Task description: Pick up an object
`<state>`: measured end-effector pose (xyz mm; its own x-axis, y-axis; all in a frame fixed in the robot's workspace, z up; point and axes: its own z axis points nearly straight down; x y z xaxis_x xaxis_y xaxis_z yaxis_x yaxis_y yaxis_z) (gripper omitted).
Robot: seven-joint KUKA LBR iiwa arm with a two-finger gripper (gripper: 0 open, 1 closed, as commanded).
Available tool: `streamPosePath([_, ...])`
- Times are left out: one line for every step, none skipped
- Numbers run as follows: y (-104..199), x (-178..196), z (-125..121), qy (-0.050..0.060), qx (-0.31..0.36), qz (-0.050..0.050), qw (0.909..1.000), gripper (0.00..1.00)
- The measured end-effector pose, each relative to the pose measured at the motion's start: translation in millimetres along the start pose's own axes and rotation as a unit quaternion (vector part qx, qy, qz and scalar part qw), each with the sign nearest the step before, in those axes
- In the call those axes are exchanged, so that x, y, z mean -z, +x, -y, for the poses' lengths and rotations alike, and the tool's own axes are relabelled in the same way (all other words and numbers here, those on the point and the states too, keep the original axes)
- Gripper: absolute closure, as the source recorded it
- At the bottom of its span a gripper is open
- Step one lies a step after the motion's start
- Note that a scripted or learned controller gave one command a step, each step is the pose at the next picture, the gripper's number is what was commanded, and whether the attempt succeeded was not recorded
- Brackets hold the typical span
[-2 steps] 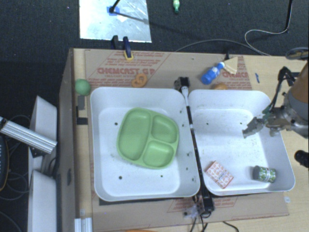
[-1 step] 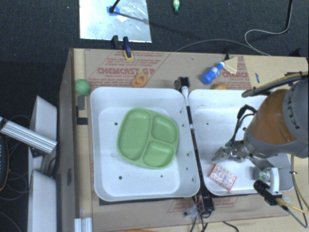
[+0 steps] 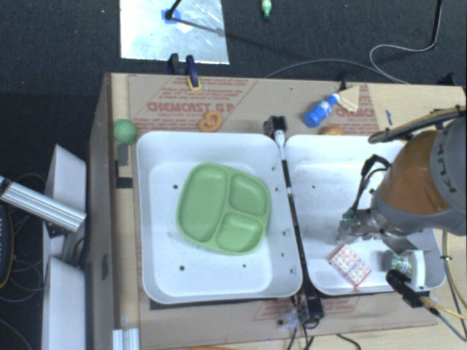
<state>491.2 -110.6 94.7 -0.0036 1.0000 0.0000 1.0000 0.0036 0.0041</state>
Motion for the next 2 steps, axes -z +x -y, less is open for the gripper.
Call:
streamPosePath([-61,109,-52,-0.001,0.000,0.001,1.0000,1.00])
streamPosePath([-54,133,-128,0.000,0.001,0.000,1.0000,1.00])
